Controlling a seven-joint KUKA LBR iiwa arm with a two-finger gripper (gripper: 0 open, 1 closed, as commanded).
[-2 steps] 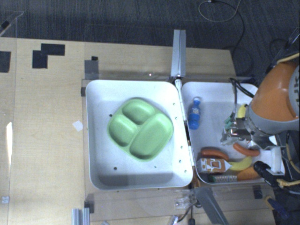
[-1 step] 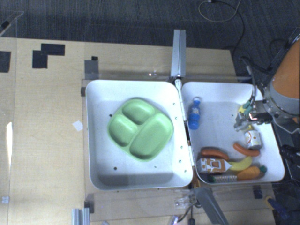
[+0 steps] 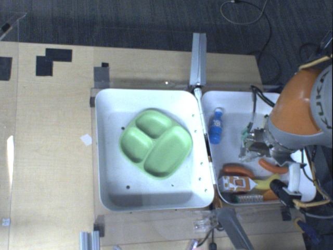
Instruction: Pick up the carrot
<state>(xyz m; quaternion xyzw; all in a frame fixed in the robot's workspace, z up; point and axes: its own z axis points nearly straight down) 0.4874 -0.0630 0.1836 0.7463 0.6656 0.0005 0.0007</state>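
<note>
Fingers of the gripper (image 3: 253, 146) hang low over the floor of the right bin (image 3: 234, 105), but they are small and partly lost under the arm (image 3: 296, 108), so I cannot tell how far apart they stand, and nothing can be seen between them. The carrot (image 3: 270, 165) lies in the right bin just beside the gripper, toward the near right; an orange piece of it shows below the wrist, and whether the gripper touches it cannot be told. Counted, there are two white bins side by side. The left bin (image 3: 112, 191) holds one green plate (image 3: 156, 142) with three compartments, set near its middle. The right bin holds one blue bottle (image 3: 215, 125) lying along its left wall, one red-orange sausage-shaped piece (image 3: 238, 170) near the front, one small box (image 3: 235, 183) with a brown and white label just in front of that, and one yellow piece (image 3: 266, 182) beside the box, close to the carrot. The bottle lies well apart from the carrot, and the rest crowds the near end of the bin.
</note>
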